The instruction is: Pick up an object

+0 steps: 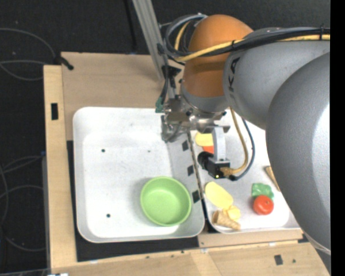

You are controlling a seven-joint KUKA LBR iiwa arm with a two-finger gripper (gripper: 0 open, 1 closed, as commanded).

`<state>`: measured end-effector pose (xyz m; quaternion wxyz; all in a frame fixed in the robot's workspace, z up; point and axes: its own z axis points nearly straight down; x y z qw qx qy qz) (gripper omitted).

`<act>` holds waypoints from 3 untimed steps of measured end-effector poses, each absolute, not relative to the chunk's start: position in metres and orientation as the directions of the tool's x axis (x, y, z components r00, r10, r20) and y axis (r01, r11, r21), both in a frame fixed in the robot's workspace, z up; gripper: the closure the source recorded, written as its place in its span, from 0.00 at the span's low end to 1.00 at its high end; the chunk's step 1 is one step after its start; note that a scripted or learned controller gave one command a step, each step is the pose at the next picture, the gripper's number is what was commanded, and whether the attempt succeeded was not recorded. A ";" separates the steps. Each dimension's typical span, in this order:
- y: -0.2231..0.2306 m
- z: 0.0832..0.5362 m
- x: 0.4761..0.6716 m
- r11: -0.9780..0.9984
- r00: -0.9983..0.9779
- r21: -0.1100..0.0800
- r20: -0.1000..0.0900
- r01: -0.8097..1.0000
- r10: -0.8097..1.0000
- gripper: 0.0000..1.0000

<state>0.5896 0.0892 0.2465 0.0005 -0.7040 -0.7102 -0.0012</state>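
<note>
Where the bins come nearest us, we see a tan crumpled piece (226, 218) at the front edge of the right bin (245, 214), touching a pale yellow oval item (219, 194) just behind it. A red tomato-like toy (263, 204) lies to their right, with a green piece (261, 188) touching it behind. In the left bin (115, 154), a green bowl (165, 200) sits upright in the front right corner, apart from the rest. Further back, the gripper (171, 128) hangs over the wall between the two bins. We cannot tell how wide it is open or whether it has hold of anything. A yellow piece (204, 140) shows just right of it, partly hidden. Farthest back is the arm's orange band (215, 39).
</note>
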 end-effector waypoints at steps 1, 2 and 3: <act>0.084 0.236 0.584 0.000 0.000 -0.001 -0.003 1.000 1.000 1.00; 0.089 0.233 0.577 0.002 -0.002 0.000 -0.003 1.000 1.000 1.00; 0.088 0.233 0.577 0.003 -0.003 0.000 -0.003 1.000 1.000 0.00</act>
